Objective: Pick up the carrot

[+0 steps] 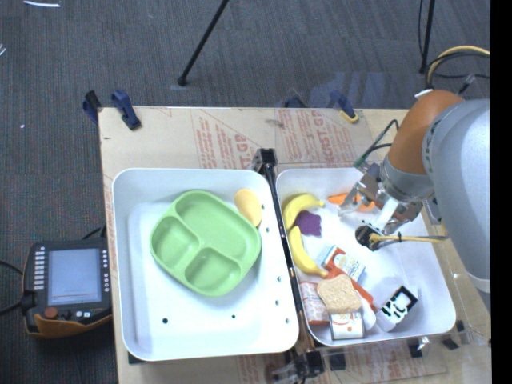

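Note:
The carrot is a small orange piece near the back of the right bin; just its left tip shows past the gripper, with a sliver of orange under the gripper. My gripper reaches in from the right and hangs directly over the carrot's right part, low in the bin. The gripper body hides whether anything is gripped.
Left of the carrot lie a banana and a purple item. Toward the front are a small carton, a bread slice, a juice box and a black-and-white item. The left bin holds a green divided plate and a yellow fruit.

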You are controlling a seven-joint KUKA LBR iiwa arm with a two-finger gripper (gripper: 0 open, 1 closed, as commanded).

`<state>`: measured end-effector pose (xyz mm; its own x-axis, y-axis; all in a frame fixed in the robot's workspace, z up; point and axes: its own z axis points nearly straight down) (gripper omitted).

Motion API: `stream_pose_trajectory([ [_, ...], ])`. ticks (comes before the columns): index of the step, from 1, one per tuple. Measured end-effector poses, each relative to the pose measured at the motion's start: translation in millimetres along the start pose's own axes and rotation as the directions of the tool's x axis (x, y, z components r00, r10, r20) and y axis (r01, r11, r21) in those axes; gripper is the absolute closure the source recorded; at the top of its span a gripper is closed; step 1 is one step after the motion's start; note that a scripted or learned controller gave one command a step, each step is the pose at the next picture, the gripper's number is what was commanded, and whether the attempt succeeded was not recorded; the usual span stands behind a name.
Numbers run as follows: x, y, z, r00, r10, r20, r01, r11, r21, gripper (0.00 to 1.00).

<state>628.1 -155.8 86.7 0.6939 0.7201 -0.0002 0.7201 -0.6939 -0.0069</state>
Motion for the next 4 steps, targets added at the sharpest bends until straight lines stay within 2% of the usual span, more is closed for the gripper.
stream_pose_trajectory([
  [1, 1, -1, -10, 1.000, -0.004, 0.000, 0.004, 1.000, 0.004, 1.00],
  [2, 1, -1, -9, 1.000, -0.004, 0.000, 0.004, 1.000, 0.004, 0.00],
  [3, -6, -4, 0, 0.989, 0.150, 0.000, -0.150, 0.989, 0.001, 0.00],
  [4, 31, -27, 1, 0.982, 0.190, 0.000, -0.190, 0.982, 0.000, 0.00],
])
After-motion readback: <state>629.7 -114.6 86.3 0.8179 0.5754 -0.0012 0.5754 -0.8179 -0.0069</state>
